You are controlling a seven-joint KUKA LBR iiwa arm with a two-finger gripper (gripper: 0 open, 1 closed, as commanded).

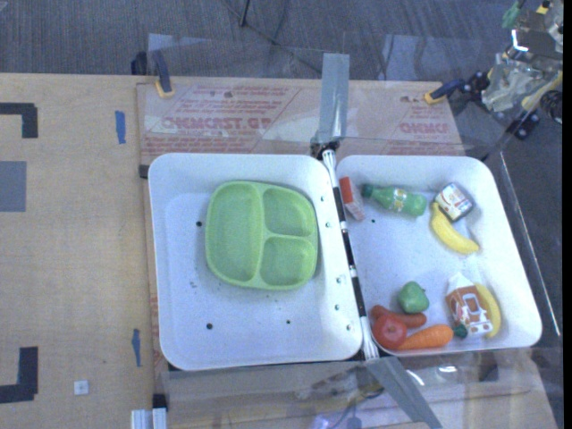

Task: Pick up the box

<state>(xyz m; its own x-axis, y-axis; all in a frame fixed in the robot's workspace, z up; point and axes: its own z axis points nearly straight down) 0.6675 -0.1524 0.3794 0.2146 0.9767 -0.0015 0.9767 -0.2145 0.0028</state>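
Grey carpet surrounds your counter (71, 239), a pale wooden top that carries two shallow white bins pushed edge to edge. Your left bin (179, 329) holds a green divided plate (263, 235), lying flat near the middle. Your right bin (509, 239) holds all the small goods, scattered loosely, probably so each can be taken on its own.

The box (466, 307) you are after sits low in the right bin near its right wall, an orange and white carton lying flat. A yellow banana (490, 304) presses against its right side, so you'd do best to come in from the freer left or top edge. A green pepper (412, 297), a tomato (391, 330) and a carrot (428, 337) lie nearby to the left. Farther up are a second banana (452, 233), a small can (455, 201) and a green bottle (396, 200).

Your claw (527, 38) is parked at the upper right, off the bins; you cannot tell its opening from here.
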